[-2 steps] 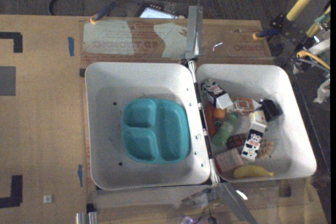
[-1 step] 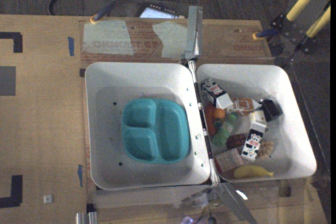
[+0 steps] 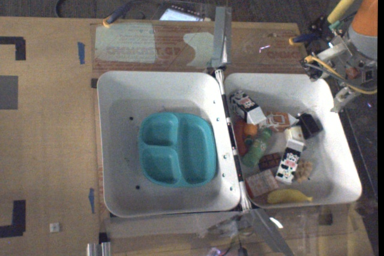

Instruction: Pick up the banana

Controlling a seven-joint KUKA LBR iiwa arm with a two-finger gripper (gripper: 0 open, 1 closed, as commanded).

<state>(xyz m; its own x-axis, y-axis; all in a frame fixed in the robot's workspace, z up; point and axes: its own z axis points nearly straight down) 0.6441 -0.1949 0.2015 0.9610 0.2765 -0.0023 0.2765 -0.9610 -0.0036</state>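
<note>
the banana point(image 3: 289, 196) lies at the right bin's point(image 3: 347, 156) near edge, clear of the clutter. the gripper point(image 3: 336, 72) hovers over the far corner, well apart; i cannot tell its finger state.

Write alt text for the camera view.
A yellow banana lies at the near edge of the right white bin among small packaged items, while the robot arm sits above that bin's far right corner. The left bin holds a teal divided plate.

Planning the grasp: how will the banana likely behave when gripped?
The banana looks curved and smooth, so it may slip or pivot between fingers. It lies flat near the right bin's front wall, so it probably won't roll far, though the wall may crowd an approach.
</note>
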